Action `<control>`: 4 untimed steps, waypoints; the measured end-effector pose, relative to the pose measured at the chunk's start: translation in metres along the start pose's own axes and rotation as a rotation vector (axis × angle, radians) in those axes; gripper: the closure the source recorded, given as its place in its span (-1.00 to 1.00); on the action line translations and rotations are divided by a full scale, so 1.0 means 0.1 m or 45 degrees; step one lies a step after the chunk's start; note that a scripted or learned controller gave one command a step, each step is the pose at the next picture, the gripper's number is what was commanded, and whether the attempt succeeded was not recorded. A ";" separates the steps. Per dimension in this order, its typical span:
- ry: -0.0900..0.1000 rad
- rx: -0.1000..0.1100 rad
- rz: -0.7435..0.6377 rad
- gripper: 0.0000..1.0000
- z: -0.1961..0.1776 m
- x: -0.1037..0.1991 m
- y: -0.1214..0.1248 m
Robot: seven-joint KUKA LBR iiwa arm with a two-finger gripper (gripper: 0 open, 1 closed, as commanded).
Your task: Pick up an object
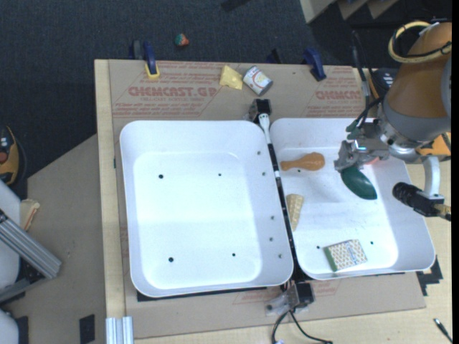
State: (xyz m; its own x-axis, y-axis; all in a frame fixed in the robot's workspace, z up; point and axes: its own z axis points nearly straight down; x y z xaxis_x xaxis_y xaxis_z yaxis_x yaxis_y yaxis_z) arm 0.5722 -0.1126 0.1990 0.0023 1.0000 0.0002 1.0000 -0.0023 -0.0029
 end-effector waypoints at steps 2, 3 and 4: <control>0.002 0.010 -0.010 1.00 -0.29 1.50 0.16; -0.001 0.002 0.001 1.00 -0.24 1.21 -0.04; -0.001 0.005 0.008 1.00 -0.15 0.52 -0.60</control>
State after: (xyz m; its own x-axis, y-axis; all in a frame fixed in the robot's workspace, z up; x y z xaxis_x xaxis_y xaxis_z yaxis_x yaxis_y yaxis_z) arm 0.5127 -0.0609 0.2144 0.0088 1.0000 -0.0008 0.9999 -0.0088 -0.0066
